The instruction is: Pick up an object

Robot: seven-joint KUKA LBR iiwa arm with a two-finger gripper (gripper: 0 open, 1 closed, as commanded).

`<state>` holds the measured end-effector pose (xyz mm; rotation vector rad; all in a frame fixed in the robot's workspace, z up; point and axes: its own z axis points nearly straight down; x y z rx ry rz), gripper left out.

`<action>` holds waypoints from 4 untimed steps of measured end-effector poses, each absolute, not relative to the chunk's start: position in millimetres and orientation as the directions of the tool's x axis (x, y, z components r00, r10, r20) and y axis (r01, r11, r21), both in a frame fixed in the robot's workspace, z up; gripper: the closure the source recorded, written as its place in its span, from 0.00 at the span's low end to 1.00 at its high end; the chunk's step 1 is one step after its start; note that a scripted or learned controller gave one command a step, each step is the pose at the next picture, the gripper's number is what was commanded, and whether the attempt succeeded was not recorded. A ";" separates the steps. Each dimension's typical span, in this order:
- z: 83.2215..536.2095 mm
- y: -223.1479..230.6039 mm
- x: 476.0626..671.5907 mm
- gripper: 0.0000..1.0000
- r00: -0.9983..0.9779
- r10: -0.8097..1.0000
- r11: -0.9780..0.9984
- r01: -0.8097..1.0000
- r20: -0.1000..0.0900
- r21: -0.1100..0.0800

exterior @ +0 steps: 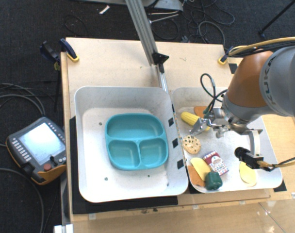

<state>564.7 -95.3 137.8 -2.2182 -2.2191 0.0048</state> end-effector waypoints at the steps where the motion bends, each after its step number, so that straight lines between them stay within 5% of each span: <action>1: 151.1 -95.8 566.0 1.00 0.000 1.000 0.000 1.000 0.000 0.000; 3: 250.9 -103.4 572.5 1.00 -0.003 1.000 0.003 1.000 -0.001 0.006; 4: 257.2 -47.4 574.3 1.00 -0.009 1.000 0.009 1.000 0.002 0.002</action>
